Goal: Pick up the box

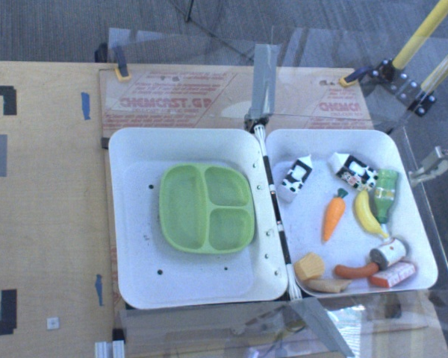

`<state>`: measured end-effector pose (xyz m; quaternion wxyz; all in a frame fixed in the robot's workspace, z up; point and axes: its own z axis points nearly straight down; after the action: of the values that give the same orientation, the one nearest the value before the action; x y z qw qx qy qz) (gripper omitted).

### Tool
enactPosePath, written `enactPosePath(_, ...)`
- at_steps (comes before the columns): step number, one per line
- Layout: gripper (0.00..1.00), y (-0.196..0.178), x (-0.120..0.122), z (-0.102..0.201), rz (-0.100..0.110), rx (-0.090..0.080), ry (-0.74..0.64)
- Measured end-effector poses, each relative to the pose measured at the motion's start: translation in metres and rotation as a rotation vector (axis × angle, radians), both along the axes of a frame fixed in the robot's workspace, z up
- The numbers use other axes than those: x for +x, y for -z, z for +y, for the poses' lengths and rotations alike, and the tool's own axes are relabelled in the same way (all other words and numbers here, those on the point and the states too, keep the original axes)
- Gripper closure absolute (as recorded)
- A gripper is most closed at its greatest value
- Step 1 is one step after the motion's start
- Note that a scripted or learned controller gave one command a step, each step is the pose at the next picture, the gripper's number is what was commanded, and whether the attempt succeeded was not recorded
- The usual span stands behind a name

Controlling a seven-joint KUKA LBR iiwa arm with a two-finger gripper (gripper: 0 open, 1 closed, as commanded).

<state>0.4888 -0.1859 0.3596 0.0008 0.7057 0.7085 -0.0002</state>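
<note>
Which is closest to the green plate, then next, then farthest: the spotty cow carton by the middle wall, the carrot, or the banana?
Looking down from the camera view, starting from the green plate in the left bin:
1. Spotty cow carton, right bin, beside the middle wall.
2. Carrot, middle of the right bin.
3. Banana, further right, past the carrot.

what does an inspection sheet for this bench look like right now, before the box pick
surface: two shallow white bins side by side on a tan bench.
job's things: small red and white box in right bin's near right corner.
clutter: green divided plate in left bin; orange carrot, yellow banana, two cow-print cartons, red sausage in right bin.
grippers: nothing seen.
cables: dark cable on floor beyond bench.
surroundings: grey carpet; yellow poles at upper right.
</note>
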Motion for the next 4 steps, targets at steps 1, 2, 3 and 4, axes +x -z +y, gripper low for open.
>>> enactPosePath(1, 1.00, -0.010, 0.002, -0.001, -0.004, -0.002, 0.000)
enactPosePath(2, 1.00, -0.055, -0.008, -0.038, -0.001, -0.001, 0.569)
enactPosePath(3, 1.00, -0.065, -0.006, -0.039, -0.002, -0.003, 0.567)
enactPosePath(4, 1.00, -0.075, -0.004, -0.039, -0.003, -0.006, 0.565)
